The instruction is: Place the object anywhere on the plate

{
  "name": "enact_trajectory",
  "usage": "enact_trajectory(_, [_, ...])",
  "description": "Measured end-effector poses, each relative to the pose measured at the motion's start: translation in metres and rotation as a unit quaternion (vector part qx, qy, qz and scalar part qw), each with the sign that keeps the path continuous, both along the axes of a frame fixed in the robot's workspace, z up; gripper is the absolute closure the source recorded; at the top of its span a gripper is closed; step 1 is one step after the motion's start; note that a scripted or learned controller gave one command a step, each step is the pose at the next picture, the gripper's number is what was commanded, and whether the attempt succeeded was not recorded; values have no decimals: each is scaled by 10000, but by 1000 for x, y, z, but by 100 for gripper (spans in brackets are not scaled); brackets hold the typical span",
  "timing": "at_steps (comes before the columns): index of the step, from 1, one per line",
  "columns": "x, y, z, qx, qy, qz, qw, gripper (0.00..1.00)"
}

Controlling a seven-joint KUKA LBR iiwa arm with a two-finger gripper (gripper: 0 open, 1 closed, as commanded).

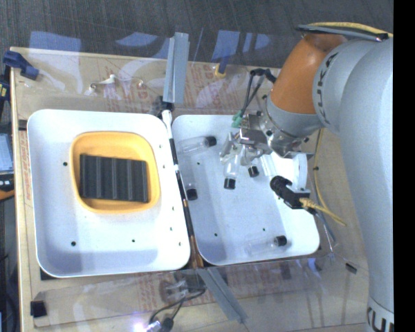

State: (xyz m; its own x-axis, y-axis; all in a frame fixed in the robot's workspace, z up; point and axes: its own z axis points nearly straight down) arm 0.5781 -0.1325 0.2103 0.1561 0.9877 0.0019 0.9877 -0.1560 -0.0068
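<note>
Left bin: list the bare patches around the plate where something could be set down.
In the left bin, the widest bare floor lies below the yellow plate, toward the near rim. Narrower strips run along its left and right sides. The plate's middle is taken by a dark ribbed block.

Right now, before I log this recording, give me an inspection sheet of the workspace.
Surface: wooden bench bearing two white bins.
Job's things: yellow plate with a dark ribbed insert in the left bin; small clear black-capped vials scattered in the right bin.
Clutter: blue clamp at the bench's far left corner.
Grippers: gripper low over the right bin.
Cables: green wires by the wrist.
Surroundings: dark carpet.
</note>
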Motion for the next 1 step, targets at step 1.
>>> enact_trajectory(1, [34, 33, 29, -7, -25, 1058, 9944, 100])
